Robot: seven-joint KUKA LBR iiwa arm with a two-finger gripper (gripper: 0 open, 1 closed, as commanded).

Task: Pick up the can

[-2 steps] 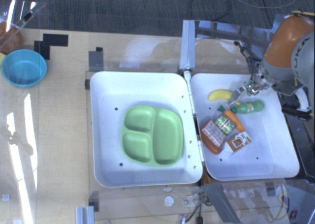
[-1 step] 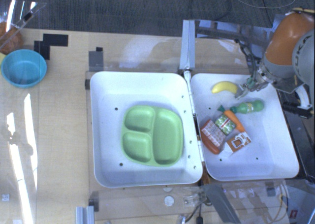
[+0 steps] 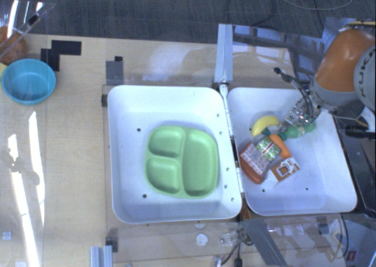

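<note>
While the can [image 3: 260,157] lies on its side in the right bin [image 3: 329,198], it rests near the bin's left wall, its printed label facing up and an orange end toward the lower left. Touching it on the right is a small orange and white carton [image 3: 284,169]. Just above it sits a yellow banana [image 3: 265,123], and an orange carrot-like piece [image 3: 278,139] lies between banana and can. The gripper [image 3: 299,120] hangs over the upper middle of this bin, beside something green, up and to the right of the can and apart from it. Its fingers are too blurred to judge, so I cannot tell how open they are or whether they grip anything. The left bin [image 3: 126,201] holds a green divided plate [image 3: 181,161]. A blue bowl [image 3: 28,81] stands on the tabletop [image 3: 64,172] at far left. To grasp well, the gripper likely needs to travel down-left, line up across the can's narrow width, and descend clear of the carton and the banana.
</note>
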